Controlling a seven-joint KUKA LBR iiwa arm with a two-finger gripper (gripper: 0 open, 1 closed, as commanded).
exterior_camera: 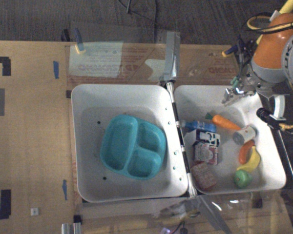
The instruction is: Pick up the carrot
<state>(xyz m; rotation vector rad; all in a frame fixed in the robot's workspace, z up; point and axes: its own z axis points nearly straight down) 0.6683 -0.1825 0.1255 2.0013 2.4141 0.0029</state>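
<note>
The carrot (pixel 225 123), orange with a small green stub at its left end, lies slanted in the upper middle of the right bin (pixel 198 95). My gripper (pixel 233 93) hangs over the bin's upper right part, a short way above and to the right of the carrot and apart from it. Nothing shows in the gripper. The grey arm with its orange band (pixel 273 48) comes in from the upper right.
Around the carrot in the right bin lie a blue carton (pixel 199 126), a small printed box (pixel 206 148), a grey can (pixel 244 134), a red pepper (pixel 245 151), a banana (pixel 252 161), a green fruit (pixel 242 178) and a brownish packet (pixel 204 175). A teal divided plate (pixel 133 146) sits in the left bin (pixel 85 96).
</note>
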